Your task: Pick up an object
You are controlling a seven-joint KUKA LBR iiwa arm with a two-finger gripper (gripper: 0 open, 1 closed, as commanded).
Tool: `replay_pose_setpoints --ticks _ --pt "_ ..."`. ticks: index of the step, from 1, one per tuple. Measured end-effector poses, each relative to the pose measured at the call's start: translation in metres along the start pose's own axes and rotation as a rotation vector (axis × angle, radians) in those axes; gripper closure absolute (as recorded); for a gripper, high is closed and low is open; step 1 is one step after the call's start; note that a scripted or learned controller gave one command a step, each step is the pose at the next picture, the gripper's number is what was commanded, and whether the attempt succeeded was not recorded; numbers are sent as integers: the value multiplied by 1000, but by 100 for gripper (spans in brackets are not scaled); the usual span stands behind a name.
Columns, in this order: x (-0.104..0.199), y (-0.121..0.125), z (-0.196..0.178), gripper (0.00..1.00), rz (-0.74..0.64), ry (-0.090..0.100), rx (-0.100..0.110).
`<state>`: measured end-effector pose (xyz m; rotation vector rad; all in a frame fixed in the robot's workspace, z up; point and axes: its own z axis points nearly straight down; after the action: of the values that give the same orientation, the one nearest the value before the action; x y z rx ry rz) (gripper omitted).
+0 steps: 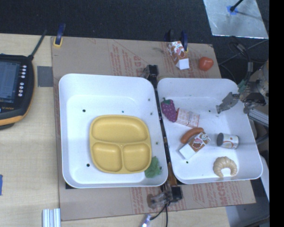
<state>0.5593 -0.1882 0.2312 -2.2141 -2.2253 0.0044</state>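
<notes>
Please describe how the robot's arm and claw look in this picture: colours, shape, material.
At the right edge, over the right bin, the claw is small, grey and metallic, with thin pointed tips. Behind it sits a bulkier grey and pale body with a small greenish spot. Finer markings are too blurred to read.

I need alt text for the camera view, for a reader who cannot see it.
The gripper hangs above the right bin, which holds toy grapes, a hot dog, a croissant, a small can and two small cartons. The left bin holds a yellow divided plate and a green broccoli piece.
</notes>
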Motion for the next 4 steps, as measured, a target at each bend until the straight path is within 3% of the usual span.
replay_pose_setpoints --ticks 1,2,3,4 --pt "27 52 136 0 1 -1 -7" --pt "32 5 135 0 -1 -3 -10" --pt "60 -43 136 0 0 -2 -10" --pt "61 -43 126 100 -6 0 -7"
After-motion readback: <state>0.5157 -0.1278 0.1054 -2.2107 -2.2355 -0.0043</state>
